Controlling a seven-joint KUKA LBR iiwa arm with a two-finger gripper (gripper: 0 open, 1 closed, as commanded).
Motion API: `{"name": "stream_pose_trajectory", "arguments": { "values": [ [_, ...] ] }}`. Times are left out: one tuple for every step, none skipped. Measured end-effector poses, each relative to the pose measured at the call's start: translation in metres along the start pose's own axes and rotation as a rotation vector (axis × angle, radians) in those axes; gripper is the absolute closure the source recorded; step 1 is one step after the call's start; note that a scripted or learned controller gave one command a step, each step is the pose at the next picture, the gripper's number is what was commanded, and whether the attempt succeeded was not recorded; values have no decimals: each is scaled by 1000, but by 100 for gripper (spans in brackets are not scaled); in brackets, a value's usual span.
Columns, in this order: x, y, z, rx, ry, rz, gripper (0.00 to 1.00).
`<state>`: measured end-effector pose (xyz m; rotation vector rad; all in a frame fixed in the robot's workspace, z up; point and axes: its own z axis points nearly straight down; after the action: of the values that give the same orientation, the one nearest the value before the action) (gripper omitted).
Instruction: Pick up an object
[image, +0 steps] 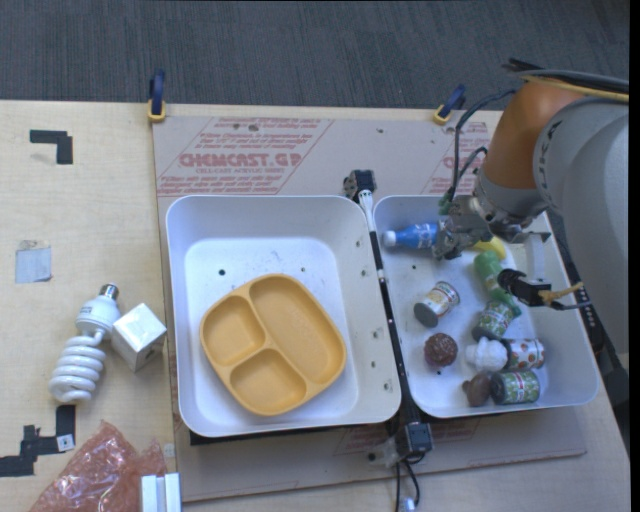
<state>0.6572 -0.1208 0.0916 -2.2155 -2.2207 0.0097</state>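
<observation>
Over the right bin (570, 385) the arm (560, 130) comes down from the right, its orange band (525, 125) above the wrist; the gripper (458, 238) sits low at the bin's far end, just beside a blue-capped bottle (412, 237) lying on its side, though whether it grips anything I cannot tell; nearer me in that bin lie a small tin (437, 303), a brown ball (440, 350), a green can (495, 320), a white figure (487, 354) and another can (517, 386), bunched close together; the left bin (200, 225) holds a yellow divided plate (272, 343), tilted across its floor; well apart on the bench (80, 200) to the left rest a spiral bulb (82, 348) touching a white cube (139, 333), with a red mesh bag (100, 470) at the near edge.
</observation>
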Motion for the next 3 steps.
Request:
{"name": "stream_pose_trajectory", "arguments": {
  "values": [
    [0,0,0,-2,0,0,0],
    [16,1,-1,-5,0,0,0],
    [13,-18,-1,-7,0,4,0]
  ]
}}
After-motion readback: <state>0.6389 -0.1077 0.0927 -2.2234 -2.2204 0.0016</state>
